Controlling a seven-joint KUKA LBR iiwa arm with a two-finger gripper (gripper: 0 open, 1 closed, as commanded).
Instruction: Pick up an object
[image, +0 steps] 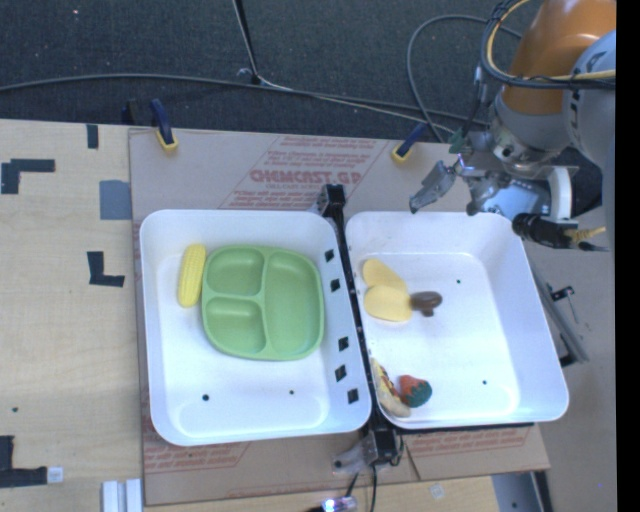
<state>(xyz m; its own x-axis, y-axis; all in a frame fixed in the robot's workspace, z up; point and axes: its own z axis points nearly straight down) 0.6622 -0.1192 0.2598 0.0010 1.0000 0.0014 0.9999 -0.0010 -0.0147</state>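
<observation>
Below and left of the gripper (455, 192), which hangs spread open and empty over the right bin (520, 300) back rim, probably staging, the yellow toy pieces (385, 290) and brown lump (427, 301) lie unpicked.

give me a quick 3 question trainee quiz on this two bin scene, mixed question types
1. True or false: the green divided plate lies in the right bin.
2. What touches the plate's left edge? A) yellow toy corn cob B) small brown piece C) blue-handled clamp
3. Fill in: the gripper hangs above the right bin's ____ rim, holding nothing.

Key: 1 false, it lies in the left bin. 2 A. 3 far.
</observation>
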